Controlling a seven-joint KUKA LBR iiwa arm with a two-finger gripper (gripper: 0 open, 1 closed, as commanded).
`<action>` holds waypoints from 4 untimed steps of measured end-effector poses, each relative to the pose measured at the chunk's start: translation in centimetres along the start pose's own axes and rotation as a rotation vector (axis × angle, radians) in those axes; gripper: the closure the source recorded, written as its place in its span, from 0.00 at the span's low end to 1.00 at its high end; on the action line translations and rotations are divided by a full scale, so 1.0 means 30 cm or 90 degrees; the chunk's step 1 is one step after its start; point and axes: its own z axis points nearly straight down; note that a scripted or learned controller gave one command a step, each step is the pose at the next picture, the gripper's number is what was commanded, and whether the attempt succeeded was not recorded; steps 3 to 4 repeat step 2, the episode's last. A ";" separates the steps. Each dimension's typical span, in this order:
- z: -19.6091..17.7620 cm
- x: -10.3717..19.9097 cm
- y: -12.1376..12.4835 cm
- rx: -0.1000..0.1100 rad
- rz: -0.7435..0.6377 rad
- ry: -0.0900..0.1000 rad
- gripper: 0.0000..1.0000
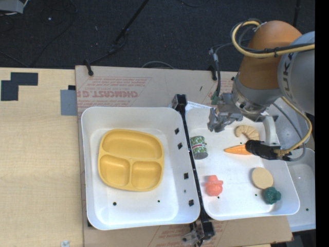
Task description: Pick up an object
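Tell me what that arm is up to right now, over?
Gripper hovering over right bin, nothing visibly held. Can, carrot, red toy lying loose. Nothing blocking.

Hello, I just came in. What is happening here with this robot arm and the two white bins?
A grey and orange robot arm reaches in from the right, and its end effector hangs over the back of the right bin, holding nothing that can be seen. In that bin lie a small green can, a toy carrot, a croissant-shaped piece, a red toy, a round cracker and a green lump. The left bin holds a yellow divided plate.
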 end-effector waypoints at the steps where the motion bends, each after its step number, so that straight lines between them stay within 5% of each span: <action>1: -0.003 0.191 -0.051 0.000 -0.001 0.000 1.00; 2: 0.021 0.392 -0.106 0.001 -0.001 -0.001 1.00; 4: 0.021 0.392 -0.106 0.001 -0.001 -0.001 1.00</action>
